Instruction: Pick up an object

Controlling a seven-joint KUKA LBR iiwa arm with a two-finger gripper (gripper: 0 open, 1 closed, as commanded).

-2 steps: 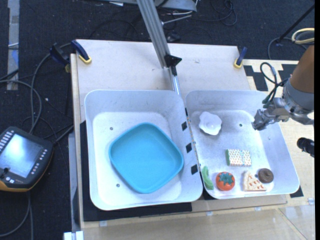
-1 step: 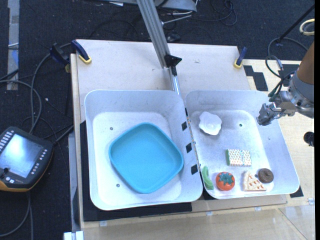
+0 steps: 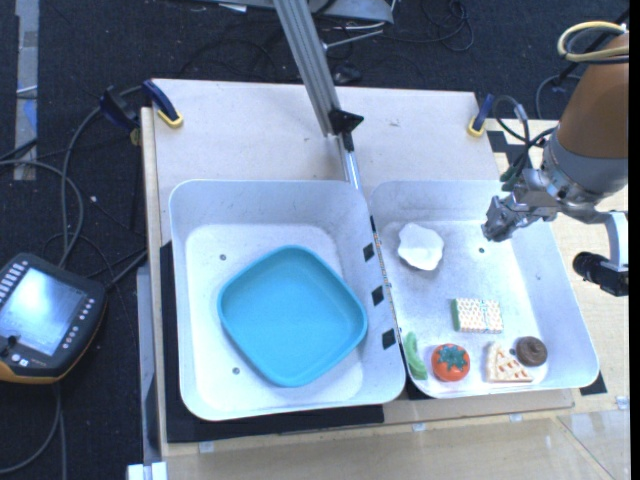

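Observation:
The right bin (image 3: pixel 545 268) holds several small objects. A white lumpy piece (image 3: pixel 421 246) lies near its upper left. A checkered wafer (image 3: pixel 478 315) sits mid-bin. Along the front lie a green piece (image 3: pixel 411 353), a red tomato (image 3: pixel 451 362), a pizza slice (image 3: pixel 506 365) and a brown donut (image 3: pixel 530 350). My gripper (image 3: pixel 497 222) hangs over the bin's upper right part, right of the white piece and well above the wafer. Nothing shows between its fingers.
The left bin (image 3: pixel 200 218) holds a blue square plate (image 3: pixel 291 314). A grey metal pole (image 3: pixel 312 53) slants down to the divider between the bins. Clamps (image 3: pixel 160 103) grip the bench's back corners. A teach pendant (image 3: pixel 40 313) lies off the bench at left.

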